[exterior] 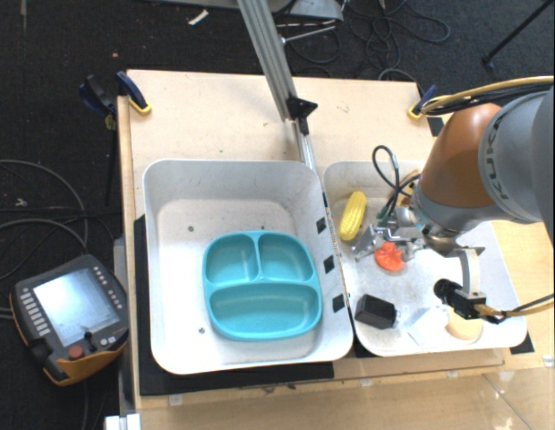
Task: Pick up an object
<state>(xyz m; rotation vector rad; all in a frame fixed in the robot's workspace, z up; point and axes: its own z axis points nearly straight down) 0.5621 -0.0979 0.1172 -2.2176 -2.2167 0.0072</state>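
Leftmost, off the desk (pixel 215 115), a handheld control pendant (pixel 70 316) lies on the dark floor, and the left bin (pixel 170 186) carries a teal divided tray (pixel 260 285). Across the divider, the right bin (pixel 510 280) holds a yellow corn cob (pixel 353 215), a small black block (pixel 374 311), an orange-red object (pixel 390 257) and, lower right, a pale round piece (pixel 464 327) half covered by cabling. The pincer (pixel 378 240) sits just above the orange-red object, though the arm's (pixel 492 164) bulk and wires hide its tips, so I cannot tell how wide it stands or whether it has anything.
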